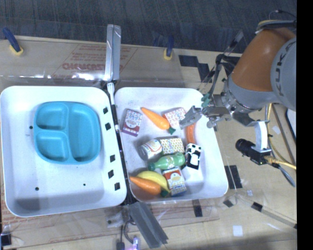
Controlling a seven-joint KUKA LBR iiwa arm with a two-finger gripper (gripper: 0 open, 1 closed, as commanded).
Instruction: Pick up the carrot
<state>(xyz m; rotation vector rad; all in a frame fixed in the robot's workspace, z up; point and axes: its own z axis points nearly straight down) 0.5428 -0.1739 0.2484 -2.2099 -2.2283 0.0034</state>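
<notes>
In the right bin [213, 178], a banana [151, 178] lies near the front edge; farther back the carrot [155, 117] rests toward the rear edge — untouched. The gripper [194, 116] hovers by the bin's right rear corner — finger state indiscernible.

A pale wooden tabletop [57, 61] with red print, blue clamps [13, 41] at its edge, meets dark carpet floor [146, 7] beyond.
</notes>
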